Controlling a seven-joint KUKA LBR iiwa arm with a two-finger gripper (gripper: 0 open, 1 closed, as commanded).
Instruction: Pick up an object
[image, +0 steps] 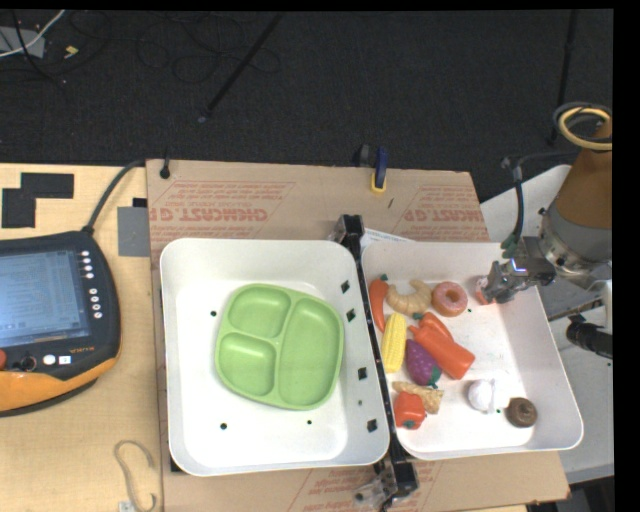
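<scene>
From above, the gripper (497, 281) hangs over the right bin's (545, 335) upper right edge, near the pink doughnut (450, 298); I cannot tell how it is set, and nothing seems held. Toy food lies heaped in that bin: corn (394, 340), an orange pepper (443, 345), a brown doughnut (520, 411). The left bin (190, 340) carries a green divided plate (279, 346). Picking looks not yet done.

bins: two, white, side by side — left bin (190, 300), right bin (545, 360)
divided plates: one, green plate (280, 345), in the left bin
toy foods: about ten, all in the right bin
doughnuts: two — pink doughnut (451, 298) far, brown doughnut (520, 411) near
corn cobs: one, yellow corn (394, 340)
handheld screens: one, pendant (50, 315), at the left
</scene>
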